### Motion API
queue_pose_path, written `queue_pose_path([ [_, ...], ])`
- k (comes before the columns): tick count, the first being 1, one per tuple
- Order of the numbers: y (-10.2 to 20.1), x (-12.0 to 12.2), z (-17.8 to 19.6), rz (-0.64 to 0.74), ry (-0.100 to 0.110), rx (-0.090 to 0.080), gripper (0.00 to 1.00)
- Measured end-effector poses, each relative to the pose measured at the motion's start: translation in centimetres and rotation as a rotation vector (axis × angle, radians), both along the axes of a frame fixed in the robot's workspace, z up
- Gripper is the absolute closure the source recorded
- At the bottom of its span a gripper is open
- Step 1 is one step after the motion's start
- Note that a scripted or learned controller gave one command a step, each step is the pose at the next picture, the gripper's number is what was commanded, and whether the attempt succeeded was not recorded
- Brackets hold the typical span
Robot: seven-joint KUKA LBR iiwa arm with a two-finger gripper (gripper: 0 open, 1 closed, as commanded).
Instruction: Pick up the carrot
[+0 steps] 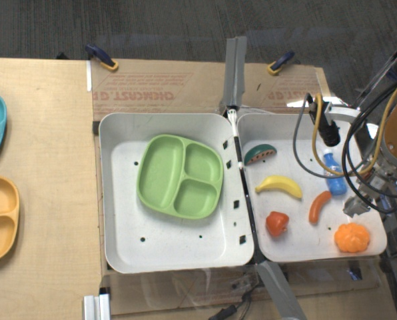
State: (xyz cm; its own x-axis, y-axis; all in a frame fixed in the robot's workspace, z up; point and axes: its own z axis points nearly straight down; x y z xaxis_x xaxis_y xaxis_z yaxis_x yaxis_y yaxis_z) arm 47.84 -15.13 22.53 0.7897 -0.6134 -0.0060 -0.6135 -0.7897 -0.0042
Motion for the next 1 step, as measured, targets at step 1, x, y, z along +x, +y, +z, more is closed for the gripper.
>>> queue_pose_path([
  [1,-4.34,1.95,-3.13,0.349,-0.004,-0.001,1.0],
])
